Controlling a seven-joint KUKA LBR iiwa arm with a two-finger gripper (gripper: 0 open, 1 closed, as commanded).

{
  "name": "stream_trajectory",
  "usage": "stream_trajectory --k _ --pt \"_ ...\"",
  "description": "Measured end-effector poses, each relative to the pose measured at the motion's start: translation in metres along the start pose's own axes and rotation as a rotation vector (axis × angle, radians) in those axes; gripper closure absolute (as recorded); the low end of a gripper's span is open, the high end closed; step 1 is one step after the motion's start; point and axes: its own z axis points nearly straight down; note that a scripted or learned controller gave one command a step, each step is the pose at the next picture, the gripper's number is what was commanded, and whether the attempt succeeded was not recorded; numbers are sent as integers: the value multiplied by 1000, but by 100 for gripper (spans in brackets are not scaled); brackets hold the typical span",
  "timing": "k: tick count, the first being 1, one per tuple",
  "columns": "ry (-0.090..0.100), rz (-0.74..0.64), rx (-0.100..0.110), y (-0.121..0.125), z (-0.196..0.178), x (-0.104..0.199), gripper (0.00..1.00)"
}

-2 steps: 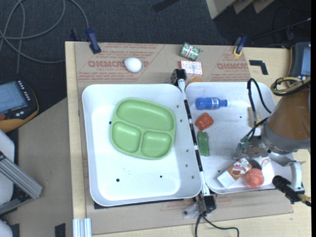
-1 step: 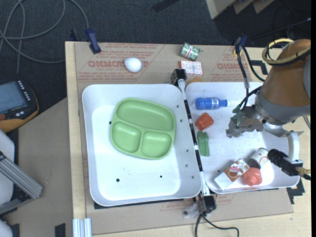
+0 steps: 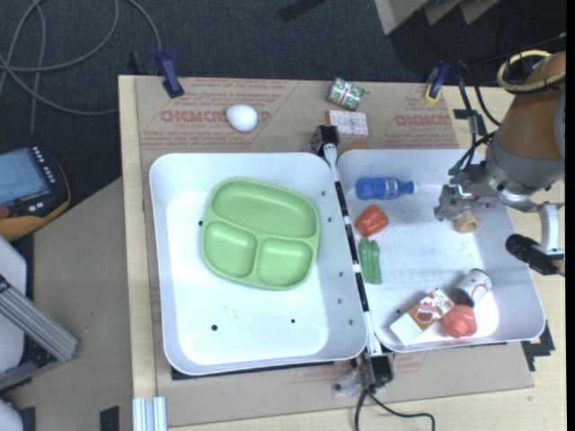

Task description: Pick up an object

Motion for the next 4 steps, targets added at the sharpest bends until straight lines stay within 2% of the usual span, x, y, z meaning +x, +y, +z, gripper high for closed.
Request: stream_trajectory --k 1,2,3,4 --pt "-1 0 -2 -37 -57 -48 100" --pt "0 -1 -1 -37 -56 -47 0" --pt "8 -4 4 -3 40 -51 0" --pt "12 -5 5 -63 57 -50 0"
